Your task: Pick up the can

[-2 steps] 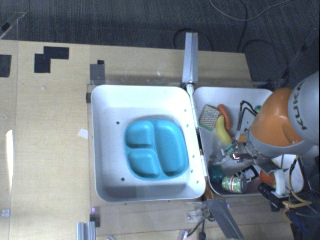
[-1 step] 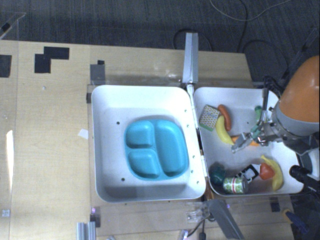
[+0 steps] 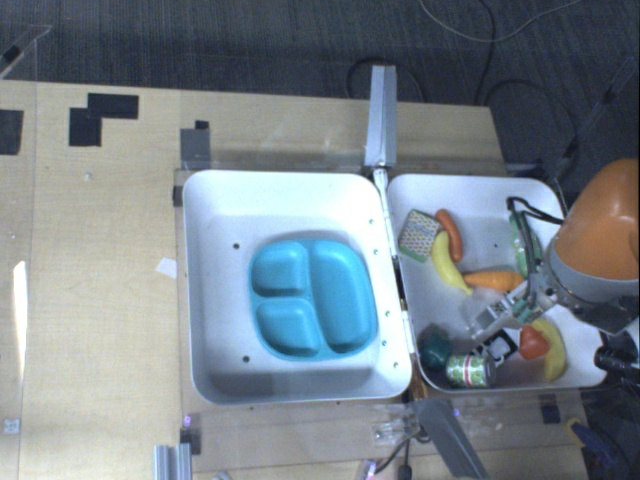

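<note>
Can [image 3: 465, 370] lies on its side at the near edge of the right bin [image 3: 470, 193], gripper [image 3: 497, 323] just above it, fingers slightly apart, holding nothing.

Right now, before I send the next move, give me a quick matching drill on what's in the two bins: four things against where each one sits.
Things:
1. can
2. blue divided plate
3. carrot
4. red and yellow toy

Places:
A. middle of the left bin
B. near edge of the right bin, lying on its side
C. under the arm's wrist, near the right bin's right wall
D. middle of the right bin, just beyond the jaws

Pairs: 1-B, 2-A, 3-D, 4-C
</note>
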`<state>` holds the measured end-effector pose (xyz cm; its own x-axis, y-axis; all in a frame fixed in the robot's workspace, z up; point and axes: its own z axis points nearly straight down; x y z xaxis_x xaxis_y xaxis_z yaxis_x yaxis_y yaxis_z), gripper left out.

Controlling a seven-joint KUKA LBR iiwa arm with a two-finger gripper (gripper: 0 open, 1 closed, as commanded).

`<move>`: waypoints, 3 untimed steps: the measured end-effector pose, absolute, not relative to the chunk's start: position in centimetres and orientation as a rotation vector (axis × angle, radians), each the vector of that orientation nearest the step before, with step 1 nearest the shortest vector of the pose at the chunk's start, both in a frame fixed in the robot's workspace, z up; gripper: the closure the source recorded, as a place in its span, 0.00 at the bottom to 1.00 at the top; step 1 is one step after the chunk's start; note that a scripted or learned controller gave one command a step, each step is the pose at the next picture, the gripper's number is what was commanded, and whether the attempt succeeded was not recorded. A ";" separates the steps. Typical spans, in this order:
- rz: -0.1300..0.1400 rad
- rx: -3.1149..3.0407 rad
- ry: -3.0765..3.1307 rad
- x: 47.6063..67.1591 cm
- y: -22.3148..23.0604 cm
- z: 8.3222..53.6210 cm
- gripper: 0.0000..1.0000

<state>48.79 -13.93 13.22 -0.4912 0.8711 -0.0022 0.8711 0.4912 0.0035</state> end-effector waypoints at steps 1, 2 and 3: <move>0.008 1.580 2.703 49.1 -13.9 14.4 1.00; 0.001 1.309 2.847 48.9 -20.6 18.4 1.00; 0.004 1.528 2.737 53.7 -14.5 22.2 1.00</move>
